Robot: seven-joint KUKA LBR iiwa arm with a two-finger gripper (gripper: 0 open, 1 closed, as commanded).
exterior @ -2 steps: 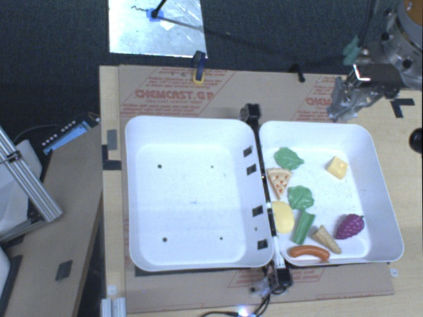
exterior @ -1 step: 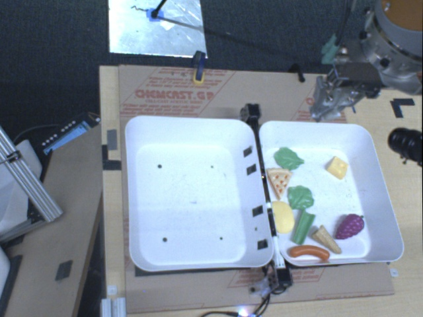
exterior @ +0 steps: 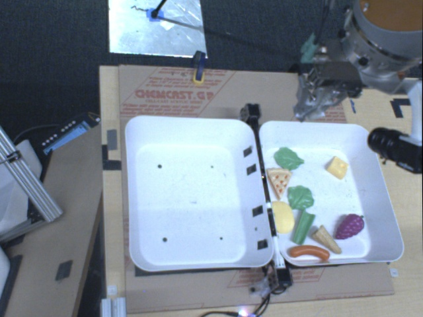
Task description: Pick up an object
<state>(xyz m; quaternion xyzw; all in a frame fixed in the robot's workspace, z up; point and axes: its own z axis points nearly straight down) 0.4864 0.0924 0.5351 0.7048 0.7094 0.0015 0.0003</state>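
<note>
Right bin point(exterior: 370, 144) holds toy foods — grapes point(exterior: 349, 226), cheese point(exterior: 337, 168), sausage point(exterior: 308, 253); pincer point(exterior: 316, 105) above, grip state unreadable.

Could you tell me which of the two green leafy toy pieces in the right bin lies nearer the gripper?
The upper leafy piece, by the bin's far-left corner, is nearer the gripper; the other leafy piece sits lower, above the green stick.
</note>
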